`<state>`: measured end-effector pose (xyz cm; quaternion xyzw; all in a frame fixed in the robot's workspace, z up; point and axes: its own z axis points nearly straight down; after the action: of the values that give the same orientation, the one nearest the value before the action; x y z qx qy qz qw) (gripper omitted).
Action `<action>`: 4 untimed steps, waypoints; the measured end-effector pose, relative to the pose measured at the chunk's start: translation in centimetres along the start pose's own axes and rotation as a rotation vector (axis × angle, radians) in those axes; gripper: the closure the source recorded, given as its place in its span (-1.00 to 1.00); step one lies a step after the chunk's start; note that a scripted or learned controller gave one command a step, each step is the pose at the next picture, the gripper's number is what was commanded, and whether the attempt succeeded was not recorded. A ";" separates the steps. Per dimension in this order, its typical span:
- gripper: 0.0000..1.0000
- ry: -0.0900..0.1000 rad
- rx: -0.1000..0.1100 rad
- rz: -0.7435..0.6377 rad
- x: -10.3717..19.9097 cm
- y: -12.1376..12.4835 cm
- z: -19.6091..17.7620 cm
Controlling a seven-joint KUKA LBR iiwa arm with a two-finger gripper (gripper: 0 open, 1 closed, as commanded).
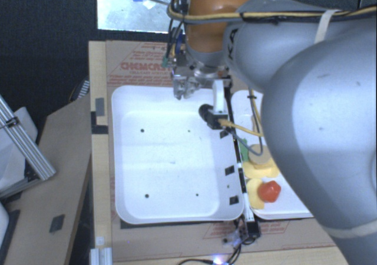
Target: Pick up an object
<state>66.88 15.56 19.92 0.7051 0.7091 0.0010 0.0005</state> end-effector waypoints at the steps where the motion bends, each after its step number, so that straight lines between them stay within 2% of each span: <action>1: 1.00 0.002 -0.002 -0.003 5.2 0.0 -2.7; 2: 1.00 0.002 -0.001 -0.001 8.1 0.0 -3.7; 4: 1.00 -0.001 0.002 0.001 7.9 0.0 -0.6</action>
<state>66.84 23.45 20.56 0.7053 0.7089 0.0000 0.0003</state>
